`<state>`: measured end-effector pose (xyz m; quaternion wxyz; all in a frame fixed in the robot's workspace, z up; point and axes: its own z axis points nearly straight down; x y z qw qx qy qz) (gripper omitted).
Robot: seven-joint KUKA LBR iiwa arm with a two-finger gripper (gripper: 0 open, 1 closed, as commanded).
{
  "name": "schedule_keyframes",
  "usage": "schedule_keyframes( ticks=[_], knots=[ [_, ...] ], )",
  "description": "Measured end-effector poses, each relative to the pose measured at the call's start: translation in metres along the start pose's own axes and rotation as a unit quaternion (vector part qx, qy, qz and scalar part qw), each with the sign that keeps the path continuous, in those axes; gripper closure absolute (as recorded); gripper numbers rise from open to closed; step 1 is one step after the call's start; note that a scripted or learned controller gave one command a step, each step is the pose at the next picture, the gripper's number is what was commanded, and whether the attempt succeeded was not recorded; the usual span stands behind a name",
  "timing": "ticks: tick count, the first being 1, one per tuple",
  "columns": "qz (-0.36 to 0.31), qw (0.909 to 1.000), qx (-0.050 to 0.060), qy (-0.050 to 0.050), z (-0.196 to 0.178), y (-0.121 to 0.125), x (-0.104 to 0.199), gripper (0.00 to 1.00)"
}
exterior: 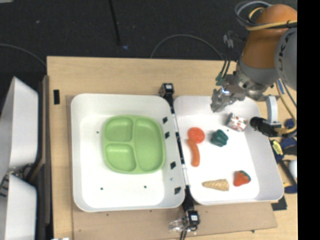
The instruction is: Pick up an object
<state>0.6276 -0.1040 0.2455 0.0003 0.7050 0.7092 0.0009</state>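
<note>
Nothing picked yet: end effector (220,102) over right bin's (260,184) far edge, can't tell its state; small can (236,122), green pepper (219,138), orange ladle (195,143), cone (216,185), strawberry (242,178) all lying in bin.

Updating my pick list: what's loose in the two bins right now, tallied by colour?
Green: 2 - divided plate, small dark green piece
Orange: 1 - long-handled piece
Red: 1 - strawberry-like piece
Tan: 1 - cone
White, patterned: 1 - small cylinder
Total: 6
</note>
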Motion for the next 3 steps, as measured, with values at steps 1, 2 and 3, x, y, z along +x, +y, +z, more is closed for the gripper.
schedule_keyframes(
  ticks=[1,2,3],
  knots=[
    [0.0,1.0,0.0,0.0,-0.01,-0.022,0.051,1.0],
    [-0.001,1.0,0.0,0.0,-0.017,-0.04,0.102,1.0],
    [0.0,1.0,0.001,0.0,0.001,-0.055,0.153,1.0]
  ],
)
